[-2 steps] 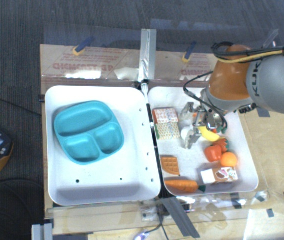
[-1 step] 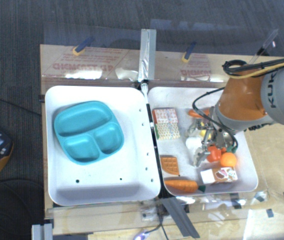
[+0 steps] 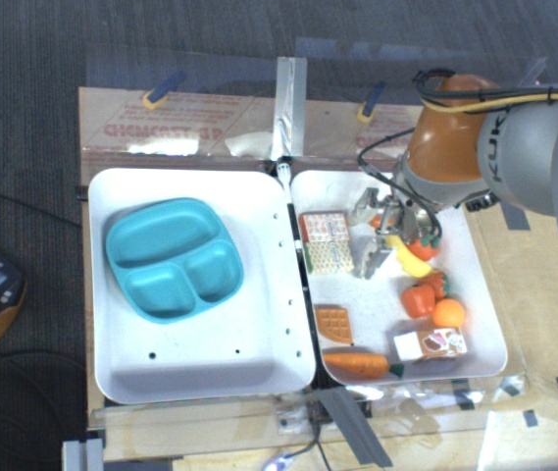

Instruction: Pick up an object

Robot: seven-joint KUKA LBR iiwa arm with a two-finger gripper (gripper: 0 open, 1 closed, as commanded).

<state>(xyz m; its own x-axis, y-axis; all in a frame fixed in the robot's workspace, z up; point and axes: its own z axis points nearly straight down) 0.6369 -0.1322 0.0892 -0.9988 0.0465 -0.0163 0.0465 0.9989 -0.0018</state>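
Right bin (image 3: 484, 332): spread, ungrasping fingers (image 3: 370, 260) beside yellow banana (image 3: 411, 257), long axis upper-left to lower-right.

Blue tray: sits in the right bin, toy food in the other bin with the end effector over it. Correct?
No. The camera view shows the blue tray in the left bin. The toy food is in the right bin, with the end effector over it.

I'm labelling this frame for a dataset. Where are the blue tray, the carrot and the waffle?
blue tray (image 3: 173, 258), camera view, on the ridge between its compartments.
carrot (image 3: 355, 364), camera view, mid-body.
waffle (image 3: 333, 324), camera view, centre of its gridded face.
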